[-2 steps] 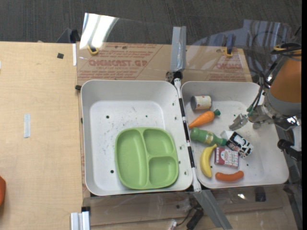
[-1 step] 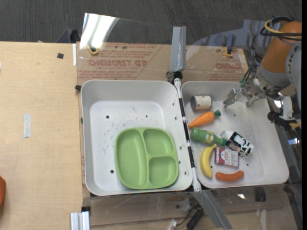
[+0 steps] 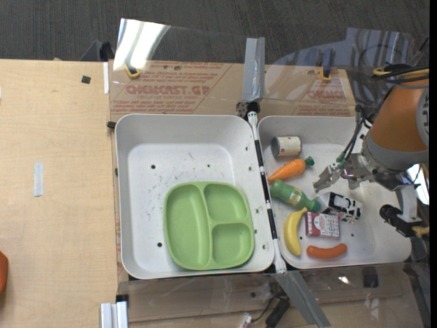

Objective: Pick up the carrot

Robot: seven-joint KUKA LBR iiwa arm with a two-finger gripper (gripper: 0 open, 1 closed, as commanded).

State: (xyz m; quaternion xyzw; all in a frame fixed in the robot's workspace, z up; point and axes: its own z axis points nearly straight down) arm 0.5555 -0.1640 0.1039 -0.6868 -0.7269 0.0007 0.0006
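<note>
The hand (image 3: pixel 332 176) hangs spread open over the right bin (image 3: pixel 382 251) and grasps nothing. The carrot (image 3: pixel 287 170) lies just to its left, near a green bottle (image 3: pixel 293 196).

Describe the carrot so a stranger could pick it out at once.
Look in the right bin, the one without the green tray. Near its left wall, below the small can and above the green bottle, lies the carrot. It alone is bright orange and tapered with a green top; the sausage is redder and blunt.
</note>
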